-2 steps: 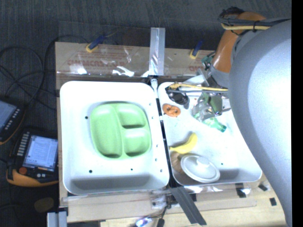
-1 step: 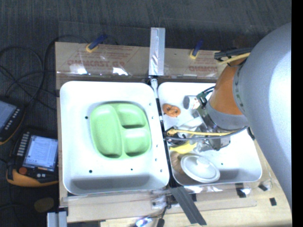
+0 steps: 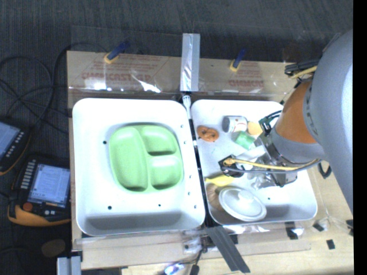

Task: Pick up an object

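Camera view, single frame. I see the tool (image 3: 265, 179) low in the right bin (image 3: 312, 208), just up-frame of the white round dish (image 3: 243, 204). Tool state: I cannot tell, since the grey wrist covers it.

Candidate objects, all placed from the dish:
- yellow piece (image 3: 217, 178): at its upper-left rim, just beside it.
- teal piece (image 3: 245, 141): up-frame, near the tool.
- yellow-green piece (image 3: 256, 128): further up-frame, just past the teal one.
- grey cylinder (image 3: 233, 123): well up-frame, lying on its side.
- orange-brown ring (image 3: 207, 133): up-frame and left, near the bin wall.

Green divided tray (image 3: 143, 156): well left of the dish, alone in the left bin (image 3: 86, 153).
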Robot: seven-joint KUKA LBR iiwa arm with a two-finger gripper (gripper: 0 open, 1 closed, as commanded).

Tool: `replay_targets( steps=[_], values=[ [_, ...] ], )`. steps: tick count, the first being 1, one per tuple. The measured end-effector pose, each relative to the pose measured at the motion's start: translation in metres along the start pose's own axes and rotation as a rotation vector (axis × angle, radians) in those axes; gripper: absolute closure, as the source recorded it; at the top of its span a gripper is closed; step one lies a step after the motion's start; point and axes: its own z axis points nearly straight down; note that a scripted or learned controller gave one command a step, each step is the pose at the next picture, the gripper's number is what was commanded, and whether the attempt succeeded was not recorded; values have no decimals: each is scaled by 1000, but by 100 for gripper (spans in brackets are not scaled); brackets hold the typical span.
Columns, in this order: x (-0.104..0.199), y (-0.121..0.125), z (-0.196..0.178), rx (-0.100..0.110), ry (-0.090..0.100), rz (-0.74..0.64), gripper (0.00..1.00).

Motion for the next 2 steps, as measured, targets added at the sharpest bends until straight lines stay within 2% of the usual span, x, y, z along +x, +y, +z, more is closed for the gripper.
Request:
replay_targets(
  steps=[1, 2],
  values=[
    [9, -8, -102, -2, 1, 19, 100],
    [102, -59, -30, 0, 0, 16, 100]
  ],
)
